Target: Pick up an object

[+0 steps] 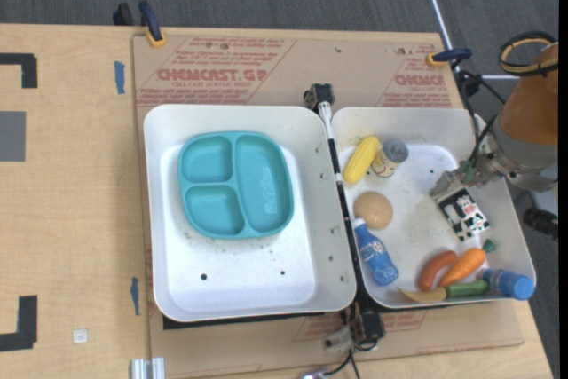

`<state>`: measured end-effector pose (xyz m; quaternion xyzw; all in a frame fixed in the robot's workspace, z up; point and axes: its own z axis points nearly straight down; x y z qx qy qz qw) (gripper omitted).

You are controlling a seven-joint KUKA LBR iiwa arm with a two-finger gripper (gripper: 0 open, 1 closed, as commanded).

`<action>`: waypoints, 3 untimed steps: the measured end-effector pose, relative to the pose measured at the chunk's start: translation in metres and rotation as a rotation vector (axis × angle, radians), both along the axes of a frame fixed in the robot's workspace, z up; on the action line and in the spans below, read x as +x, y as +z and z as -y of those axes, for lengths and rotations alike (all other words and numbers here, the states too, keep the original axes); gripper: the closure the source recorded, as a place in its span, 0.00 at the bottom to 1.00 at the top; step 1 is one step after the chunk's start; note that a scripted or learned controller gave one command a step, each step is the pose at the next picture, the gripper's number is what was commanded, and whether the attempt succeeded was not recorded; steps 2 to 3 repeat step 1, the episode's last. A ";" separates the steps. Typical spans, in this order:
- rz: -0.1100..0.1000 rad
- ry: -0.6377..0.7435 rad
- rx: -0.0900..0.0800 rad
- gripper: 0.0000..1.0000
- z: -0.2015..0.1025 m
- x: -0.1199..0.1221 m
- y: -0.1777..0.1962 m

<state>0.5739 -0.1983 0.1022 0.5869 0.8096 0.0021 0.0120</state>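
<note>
While the left bin [169, 191] is carrying one teal divided plate [237, 185], the right bin [417, 157] is holding the rest: one toy corn cob [361, 159], one small jar [389, 156], one round bun [374, 210], one blue bottle [375, 253], one carrot [464, 265], one sausage [434, 269], one banana [422, 295], one blue-capped green tube [486, 286] and one black-and-white card [464, 216]. Hovering at the card's upper edge, the end effector [454, 182] is sitting over this bin's right side; whether it is wide or narrow, I cannot tell. Both bins are resting on the desk [71, 191].
</note>
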 end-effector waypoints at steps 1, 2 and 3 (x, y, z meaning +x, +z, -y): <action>-0.020 -0.098 0.012 1.00 -0.055 -0.025 0.098; -0.020 -0.098 0.012 1.00 -0.055 -0.025 0.098; -0.020 -0.098 0.012 1.00 -0.055 -0.025 0.098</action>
